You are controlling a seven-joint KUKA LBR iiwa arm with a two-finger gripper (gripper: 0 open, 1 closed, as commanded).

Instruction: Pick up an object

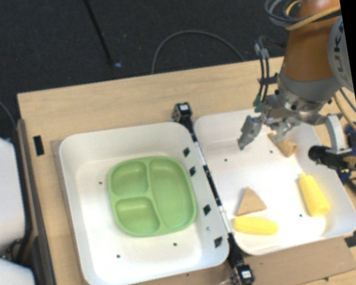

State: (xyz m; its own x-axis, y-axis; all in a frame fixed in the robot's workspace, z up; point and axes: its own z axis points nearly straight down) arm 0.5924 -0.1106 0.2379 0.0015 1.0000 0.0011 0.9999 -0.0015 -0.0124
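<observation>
A: Where is the arm?

B: The grey arm (314, 48) with its orange band comes in from the right and hangs over the far part of the right bin (256, 125). Its tool (262, 132) sits above the white floor there, near the far right corner.

A: Is the tool holding anything?

B: No. Its fingers (247, 133) stand spread wide, one grey finger reaching left, the other to the right, with bare bin floor showing between them.

A: What could it pick up?

B: Four things lie in the right bin. A small tan block (287, 146) lies just beside the tool's right finger; whether they touch I cannot tell. A tan wedge (249, 201) lies toward the near left part of the bin. Just in front of that wedge, touching or almost touching it, lies a yellow piece shaped like a corn cob (255, 226), close to the near wall. A second yellow cob (314, 194) lies near the right wall, pointing front to back, well apart from the first.

A: And the left bin?

B: The left bin (79, 155) holds a green divided plate (152, 195) with three compartments, lying flat about mid-bin.

A: What carries it all?

B: A wooden bench (104, 103) bears both bins side by side, with black clips (181, 111) along the seam between them.
</observation>
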